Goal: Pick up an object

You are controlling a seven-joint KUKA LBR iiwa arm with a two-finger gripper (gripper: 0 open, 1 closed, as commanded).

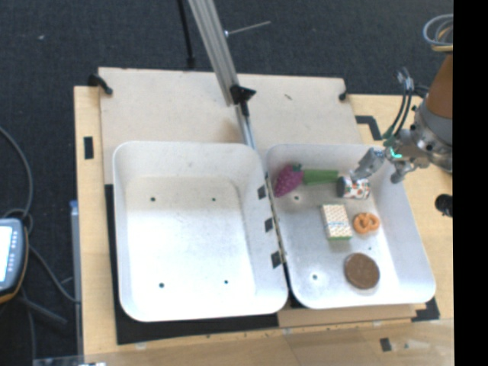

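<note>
Left bin (191, 231) holds nothing to grab, so the pick happens in the right bin (404, 235). Going rightward there: purple grape bunch (287, 179) with a green piece (320, 177) touching it, checkered box (336, 221) mid-bin, brown disc (361, 271) near the front, orange pretzel-like item (367, 223) just beside the box, small red-white object (357, 189) near the far wall. Hand (367, 166) sits just above that small object; can't tell if it's spread or closed, nothing visibly pinched. I'd target that one: centre over it, descend straight, avoid the wall, then close and lift slowly.
</note>
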